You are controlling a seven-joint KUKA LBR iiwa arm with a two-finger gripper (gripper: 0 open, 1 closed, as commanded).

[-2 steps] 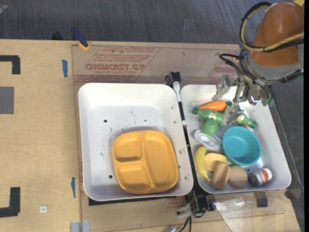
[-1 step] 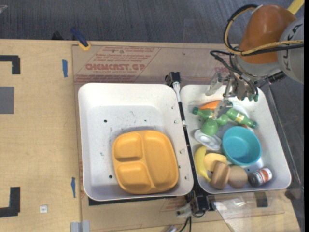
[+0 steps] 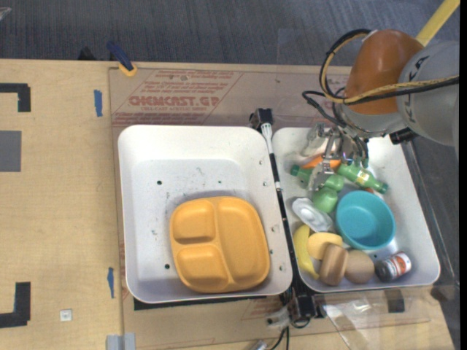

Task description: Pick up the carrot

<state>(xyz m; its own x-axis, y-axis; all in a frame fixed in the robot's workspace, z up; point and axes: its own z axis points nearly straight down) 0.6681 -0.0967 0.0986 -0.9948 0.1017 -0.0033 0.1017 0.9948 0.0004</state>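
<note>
Plywood bench (image 3: 58, 195) under a dark carpeted floor edge at top; a cardboard sheet (image 3: 182, 93) with red print lies beneath two shallow white bins set side by side. Landmark for all positions: the teal bowl (image 3: 365, 219) in the right bin (image 3: 422, 195).

Carrot (image 3: 326, 164): small, orange, seen as a short sliver only, lying roughly level, up and left of the teal bowl near the bin's far end. Green leafy end (image 3: 300, 171) points away from the bowl, toward the divider between bins. Most of its body is covered by metal fingers.

Gripper (image 3: 337, 152): directly above the carrot, up-left of the bowl, silvery fingers pointing down into the clutter, the orange sliver showing between and just below them. Whether the fingers are closed on it, or how wide they stand, cannot be told; no lift visible.

Grey arm with orange band (image 3: 383, 60) sits above the bowl, cables looping round it.

Green bottle-like items (image 3: 332, 188) touch the bowl's upper-left rim. Silver packet (image 3: 310, 214) just left of the bowl. Yellow banana (image 3: 303, 250) and pale yellow piece (image 3: 323, 244) below-left. Brown wooden block (image 3: 333, 263) and tan round thing (image 3: 358, 266) below. Small can (image 3: 392, 267) below-right.

Left bin (image 3: 146, 159), well left of the bowl, holds a yellow divided plate (image 3: 217, 243).
</note>
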